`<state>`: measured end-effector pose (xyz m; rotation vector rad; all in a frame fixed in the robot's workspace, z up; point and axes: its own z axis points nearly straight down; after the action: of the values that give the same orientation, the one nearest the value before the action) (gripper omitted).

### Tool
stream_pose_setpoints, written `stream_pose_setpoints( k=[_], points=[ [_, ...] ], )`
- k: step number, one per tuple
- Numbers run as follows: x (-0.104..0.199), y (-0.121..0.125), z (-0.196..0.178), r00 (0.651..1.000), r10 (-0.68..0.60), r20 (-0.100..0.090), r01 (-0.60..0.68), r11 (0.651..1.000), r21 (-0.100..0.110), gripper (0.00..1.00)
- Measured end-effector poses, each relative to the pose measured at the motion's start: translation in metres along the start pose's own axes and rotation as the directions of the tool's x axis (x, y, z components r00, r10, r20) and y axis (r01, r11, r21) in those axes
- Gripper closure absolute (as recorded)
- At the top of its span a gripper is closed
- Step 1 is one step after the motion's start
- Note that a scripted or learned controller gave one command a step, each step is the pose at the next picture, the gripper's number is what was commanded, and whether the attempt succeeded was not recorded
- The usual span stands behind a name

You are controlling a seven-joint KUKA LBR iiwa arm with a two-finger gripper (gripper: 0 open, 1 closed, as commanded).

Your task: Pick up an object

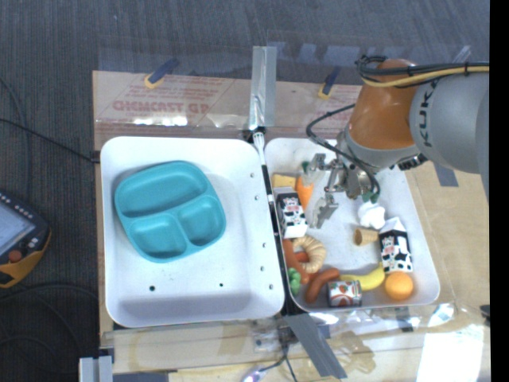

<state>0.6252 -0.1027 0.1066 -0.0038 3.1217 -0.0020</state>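
Objects for picking lie in the right bin, clustered along its left wall and front edge: a milk carton, a croissant, a banana, an orange. The gripper hangs open and empty above the bin's rear-left area. Step in hand: approach. Next move: descend squarely over one item, likely the carton beside it, then close.
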Motion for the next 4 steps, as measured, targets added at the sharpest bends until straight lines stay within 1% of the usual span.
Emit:
stream_pose_setpoints(
  k=[1,2,3,4],
  points=[
    [-0.018,0.008,0.017,0.999,-0.051,-0.007,0.051,0.999,0.001,0.00],
    [0.084,-0.020,0.014,0.985,-0.175,-0.011,0.175,0.985,0.000,0.00],
    [0.005,-0.031,0.017,0.958,-0.287,-0.005,0.287,0.958,-0.001,0.00],
    [0.003,-0.030,0.005,0.958,-0.286,-0.001,0.286,0.958,0.000,1.00]
  ],
)
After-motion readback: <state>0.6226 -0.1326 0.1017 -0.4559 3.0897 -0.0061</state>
